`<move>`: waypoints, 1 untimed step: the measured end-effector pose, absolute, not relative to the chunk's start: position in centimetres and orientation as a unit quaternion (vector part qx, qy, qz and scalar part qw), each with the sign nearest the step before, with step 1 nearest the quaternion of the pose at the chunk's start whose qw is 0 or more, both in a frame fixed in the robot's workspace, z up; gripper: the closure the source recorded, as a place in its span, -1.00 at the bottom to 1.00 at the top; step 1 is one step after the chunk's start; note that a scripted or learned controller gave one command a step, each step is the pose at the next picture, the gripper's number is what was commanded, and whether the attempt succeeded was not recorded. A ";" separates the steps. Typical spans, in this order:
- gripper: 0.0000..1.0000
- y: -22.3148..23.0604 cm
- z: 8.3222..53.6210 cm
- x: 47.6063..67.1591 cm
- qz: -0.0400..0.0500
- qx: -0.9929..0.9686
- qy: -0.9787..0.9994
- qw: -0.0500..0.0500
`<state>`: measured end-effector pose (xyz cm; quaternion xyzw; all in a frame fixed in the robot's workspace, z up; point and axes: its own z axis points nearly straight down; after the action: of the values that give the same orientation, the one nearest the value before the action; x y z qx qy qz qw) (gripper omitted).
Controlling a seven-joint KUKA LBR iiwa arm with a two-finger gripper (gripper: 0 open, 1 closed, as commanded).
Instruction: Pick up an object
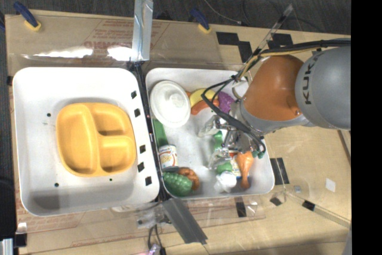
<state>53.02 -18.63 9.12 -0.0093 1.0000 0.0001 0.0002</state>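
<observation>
Worktop (310, 146) with 2 bins: left bin (30, 128) holds 1 yellow tray (95, 137); right bin (262, 179) holds 1 white lid (170, 101) and 1 can (168, 156). Tool (230, 140) state cannot be told.

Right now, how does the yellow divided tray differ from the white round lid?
The yellow divided tray lies alone in the left bin; the white round lid sits among clutter in the right bin. The tray is larger, squarish with compartments; the lid is smaller, circular with a central knob. Both lie flat, apart from the arm.
</observation>
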 end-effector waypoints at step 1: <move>-1.00 -13.2 9.1 53.3 0.001 0.250 0.968 -0.002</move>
<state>53.28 -13.19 9.12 0.2496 0.9683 0.0007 -0.0020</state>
